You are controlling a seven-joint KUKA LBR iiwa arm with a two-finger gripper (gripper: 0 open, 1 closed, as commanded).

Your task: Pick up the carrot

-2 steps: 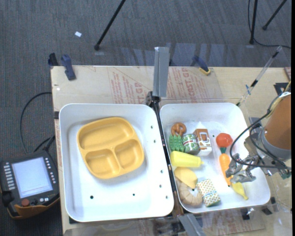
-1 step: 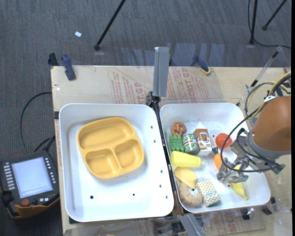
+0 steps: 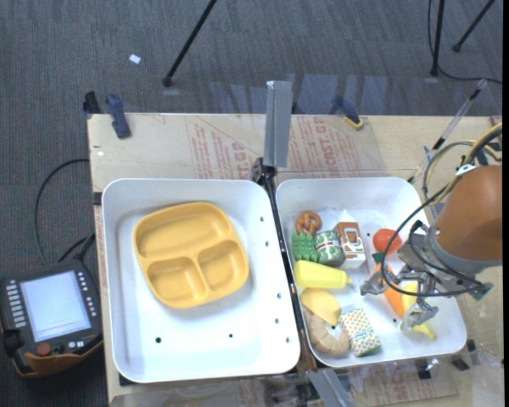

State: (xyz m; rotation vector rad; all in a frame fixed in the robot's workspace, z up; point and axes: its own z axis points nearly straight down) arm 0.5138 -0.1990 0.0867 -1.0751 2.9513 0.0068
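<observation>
Carrot [image 3: 394, 298], orange and small, lies in the right bin [image 3: 382, 189], toward that bin's 4 o'clock side, partly covered by the gripper [image 3: 400, 300] that hangs right over it. The gripper's metal fingers [image 3: 375, 285] stand apart, one at the carrot's 9 o'clock side and the other near its 5 o'clock side, so the carrot sits between them; whether they press on it I cannot tell. The arm [image 3: 475, 214] with its orange band comes in from 3 o'clock.

At the carrot's 11 o'clock lies a red tomato [image 3: 383, 240]. Just at 5 o'clock of the gripper a yellow piece [image 3: 424, 331] shows, too hidden to name. Across the bin's 9 o'clock half lie a pretzel [image 3: 307, 222], a green can [image 3: 329, 248], a small carton [image 3: 350, 243], a yellow corn cob [image 3: 321, 275], a cheese wedge [image 3: 321, 304], and a patterned box [image 3: 360, 331].

The left bin [image 3: 119, 227] holds a yellow divided tray [image 3: 191, 253]. A control pad [image 3: 49, 316] rests on the floor at 8 o'clock of the bench.
</observation>
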